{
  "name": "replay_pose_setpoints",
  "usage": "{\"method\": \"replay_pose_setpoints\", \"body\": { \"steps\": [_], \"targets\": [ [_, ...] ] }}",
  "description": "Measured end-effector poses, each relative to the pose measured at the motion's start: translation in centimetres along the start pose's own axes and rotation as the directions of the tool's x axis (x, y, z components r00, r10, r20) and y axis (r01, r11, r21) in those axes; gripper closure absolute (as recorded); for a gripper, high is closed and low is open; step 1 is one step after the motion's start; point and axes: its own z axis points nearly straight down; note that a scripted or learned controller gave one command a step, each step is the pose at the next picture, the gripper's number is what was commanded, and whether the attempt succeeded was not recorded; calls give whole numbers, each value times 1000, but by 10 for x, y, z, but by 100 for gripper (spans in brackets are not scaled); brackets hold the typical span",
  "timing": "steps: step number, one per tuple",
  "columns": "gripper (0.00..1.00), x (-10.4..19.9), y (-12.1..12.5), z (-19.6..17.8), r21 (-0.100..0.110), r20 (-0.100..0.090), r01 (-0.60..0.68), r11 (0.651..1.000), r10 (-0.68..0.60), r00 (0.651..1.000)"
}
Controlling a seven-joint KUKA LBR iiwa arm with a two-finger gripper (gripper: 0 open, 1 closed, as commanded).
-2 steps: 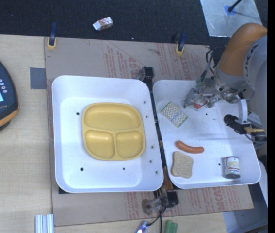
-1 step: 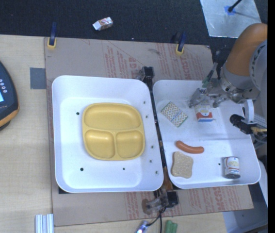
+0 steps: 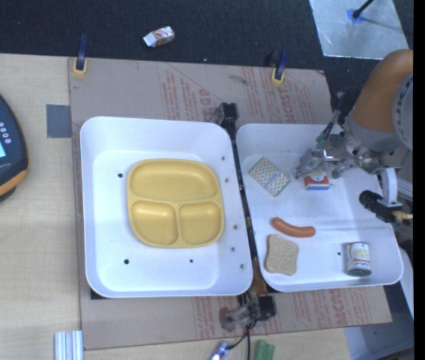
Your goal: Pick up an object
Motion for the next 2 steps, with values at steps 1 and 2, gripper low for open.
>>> {"method": "replay_pose_setpoints", "body": {
  "steps": [1, 2],
  "targets": [
    [100, 0, 0, -10, 1, 0, 1, 1000, -1, 1000],
    [100, 63, 6, -47, -2, 0, 1, 1000, -1, 1000]
  ]
}}
